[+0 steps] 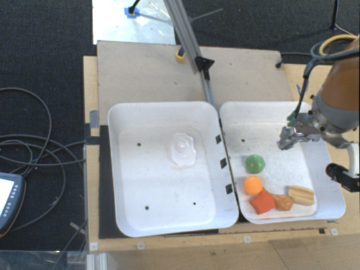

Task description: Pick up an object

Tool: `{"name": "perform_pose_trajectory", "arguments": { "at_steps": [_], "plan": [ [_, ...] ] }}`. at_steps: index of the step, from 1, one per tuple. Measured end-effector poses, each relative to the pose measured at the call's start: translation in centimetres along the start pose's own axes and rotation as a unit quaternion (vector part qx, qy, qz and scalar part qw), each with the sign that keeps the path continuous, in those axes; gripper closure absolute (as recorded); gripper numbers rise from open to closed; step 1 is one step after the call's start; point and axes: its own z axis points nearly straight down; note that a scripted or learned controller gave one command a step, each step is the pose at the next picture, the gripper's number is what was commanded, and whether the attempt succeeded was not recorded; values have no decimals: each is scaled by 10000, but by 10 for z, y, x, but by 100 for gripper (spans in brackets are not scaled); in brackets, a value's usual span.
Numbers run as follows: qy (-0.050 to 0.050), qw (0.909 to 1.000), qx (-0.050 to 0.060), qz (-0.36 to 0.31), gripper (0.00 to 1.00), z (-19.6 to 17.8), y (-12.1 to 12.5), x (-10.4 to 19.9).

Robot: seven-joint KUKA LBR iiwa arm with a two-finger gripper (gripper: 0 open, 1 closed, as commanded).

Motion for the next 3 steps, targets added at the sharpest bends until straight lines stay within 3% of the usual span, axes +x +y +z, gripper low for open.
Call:
{"name": "perform_pose_trajectory", "arguments": {
  "at_steps": [1,3],
  "plan": [
    [0,10000,6,-1,100,12,29,46],
    [8,10000,5,1,100,-5,77,145]
  ]
}}
